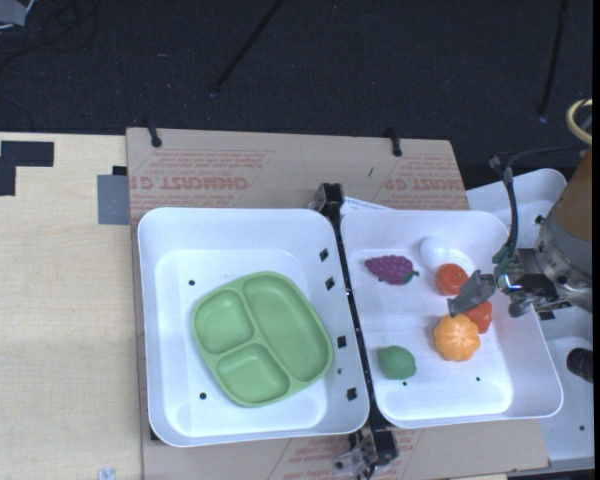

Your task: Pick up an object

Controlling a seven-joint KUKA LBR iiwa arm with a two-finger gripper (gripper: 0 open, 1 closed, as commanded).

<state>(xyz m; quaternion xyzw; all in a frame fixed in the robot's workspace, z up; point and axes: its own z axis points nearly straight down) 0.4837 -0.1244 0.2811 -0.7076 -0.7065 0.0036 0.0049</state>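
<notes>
Gripper (pixel 477 295) hovered low by right bin's (pixel 525 393) right edge, fingers apart, nothing between them. Orange (pixel 457 337) and red fruit (pixel 480 315) lay just beneath, unlifted. Pick not yet made; grasp and lift remained.

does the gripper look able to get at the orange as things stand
Probably yes. The gripper hangs just above the orange in the right bin. Nothing covers the orange, though a red fruit touches its upper right side and may crowd the jaws.
</notes>
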